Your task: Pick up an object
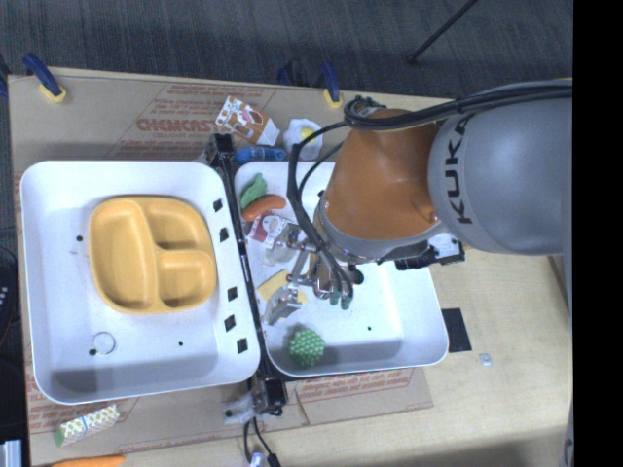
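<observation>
You are looking at a right bin [419,339] where several small things are lying. The green knobbly ball [307,346] is sitting near the bin's front wall, at about six o'clock from the tool [316,280], a little apart from it and touching nothing you can make out. A small packet with red print [269,231] is lying at about ten o'clock from the tool, and beyond it, toward eleven o'clock, an orange carrot-like piece [265,205] and a green piece [254,186] are resting close together by the bin's left wall. A yellow scrap [274,284] is lying just at nine o'clock from the tool.

The tool is hanging low over the middle of this bin, under the arm's orange band [380,178]. Its metal parts and cables are crowding together there, so you cannot tell how its jaws are standing or whether anything is between them; a pale metallic bit [283,305] at seven o'clock may be part of the tool or a loose thing.

In the left bin [49,261], at nine o'clock from the tool and well apart, a yellow divided tray [151,253] is lying flat. Both bins are sitting on the tabletop [506,377], with a snack packet [239,118] beyond them at twelve o'clock and blue clamps [44,76] along the far edge.
</observation>
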You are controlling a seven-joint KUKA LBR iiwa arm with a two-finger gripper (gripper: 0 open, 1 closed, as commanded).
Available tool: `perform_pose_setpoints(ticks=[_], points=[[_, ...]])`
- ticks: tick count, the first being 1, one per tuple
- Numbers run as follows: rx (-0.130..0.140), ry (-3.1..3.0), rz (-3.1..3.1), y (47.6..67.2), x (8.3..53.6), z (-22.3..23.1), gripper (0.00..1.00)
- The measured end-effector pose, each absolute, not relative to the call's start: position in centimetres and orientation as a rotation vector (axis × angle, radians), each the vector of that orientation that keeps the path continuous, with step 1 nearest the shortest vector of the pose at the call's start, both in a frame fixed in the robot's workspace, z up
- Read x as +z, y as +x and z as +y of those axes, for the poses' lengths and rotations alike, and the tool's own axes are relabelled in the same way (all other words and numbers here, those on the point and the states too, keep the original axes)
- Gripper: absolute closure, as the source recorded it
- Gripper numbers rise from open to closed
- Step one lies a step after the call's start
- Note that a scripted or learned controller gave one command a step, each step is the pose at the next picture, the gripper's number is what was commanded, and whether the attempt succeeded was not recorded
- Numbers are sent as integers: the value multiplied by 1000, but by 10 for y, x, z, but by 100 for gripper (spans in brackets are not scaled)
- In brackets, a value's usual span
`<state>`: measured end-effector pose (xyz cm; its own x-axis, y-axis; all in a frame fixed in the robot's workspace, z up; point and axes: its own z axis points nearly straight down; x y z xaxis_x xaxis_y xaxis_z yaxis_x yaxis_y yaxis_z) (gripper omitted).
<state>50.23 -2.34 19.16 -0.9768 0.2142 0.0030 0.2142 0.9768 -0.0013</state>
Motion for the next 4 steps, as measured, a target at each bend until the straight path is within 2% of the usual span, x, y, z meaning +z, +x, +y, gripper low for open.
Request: perform_pose_setpoints(ticks=[1, 2, 3, 4], points=[[-1, 91, -3135, 475, 112, -103, 0], [-2, 175, -3135, 480, 95, -99, 0], [1, 1021, -2971, 488, 94, -99, 0], [1, 1020, -2971, 488, 94, -99, 0]])
